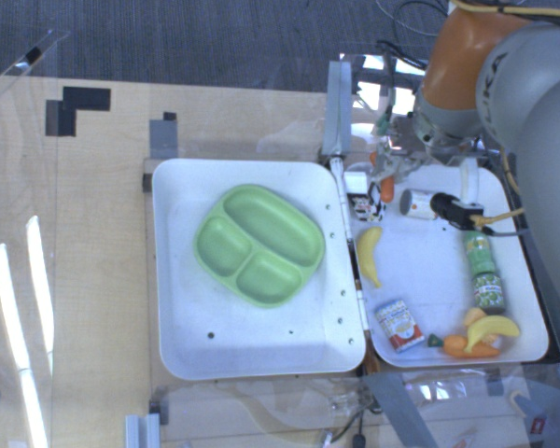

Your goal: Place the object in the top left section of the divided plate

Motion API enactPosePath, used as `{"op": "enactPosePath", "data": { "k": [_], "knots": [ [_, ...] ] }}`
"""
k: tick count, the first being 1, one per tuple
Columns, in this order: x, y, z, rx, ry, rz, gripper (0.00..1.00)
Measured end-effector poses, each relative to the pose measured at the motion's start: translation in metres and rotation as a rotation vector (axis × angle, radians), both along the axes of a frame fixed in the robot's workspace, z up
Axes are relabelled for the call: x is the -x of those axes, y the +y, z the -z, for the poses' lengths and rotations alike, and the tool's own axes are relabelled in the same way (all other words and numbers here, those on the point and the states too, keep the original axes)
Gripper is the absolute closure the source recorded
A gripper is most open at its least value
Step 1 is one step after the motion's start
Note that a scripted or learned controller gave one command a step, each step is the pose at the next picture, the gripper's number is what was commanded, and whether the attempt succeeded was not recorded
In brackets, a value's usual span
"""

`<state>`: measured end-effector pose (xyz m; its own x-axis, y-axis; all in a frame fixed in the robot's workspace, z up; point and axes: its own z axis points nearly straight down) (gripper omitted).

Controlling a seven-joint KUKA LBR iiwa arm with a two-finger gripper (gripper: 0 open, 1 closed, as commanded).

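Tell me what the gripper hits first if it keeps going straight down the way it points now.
Likely the small orange item just under the gripper, near the right bin's top left corner; depth is hard to judge from above, so it might reach the bin floor beside it.

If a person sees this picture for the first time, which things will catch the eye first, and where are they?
First comes the green divided plate, which lies alone in the left bin with nothing in its three sections. Next is the big grey arm with its orange band at the upper right, its gripper low over the top left corner of the right bin. There a banana, a green bottle and a small carton lie scattered.
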<state>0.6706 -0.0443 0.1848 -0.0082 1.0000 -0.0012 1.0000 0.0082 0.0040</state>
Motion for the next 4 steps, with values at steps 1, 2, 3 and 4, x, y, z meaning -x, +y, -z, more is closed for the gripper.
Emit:
{"op": "enactPosePath", "data": {
  "k": [1, 2, 3, 4],
  "knots": [
    [0.036, 0.086, -0.018, -0.002, 0.001, -0.209, 1.0],
    [0.064, 0.162, -0.015, -0.002, 0.004, -0.142, 1.0],
    [0.107, 0.164, 0.013, -0.002, 0.005, -0.305, 1.0],
    [0.076, 0.173, 0.027, -0.002, 0.002, -0.366, 1.0]
  ]
}}
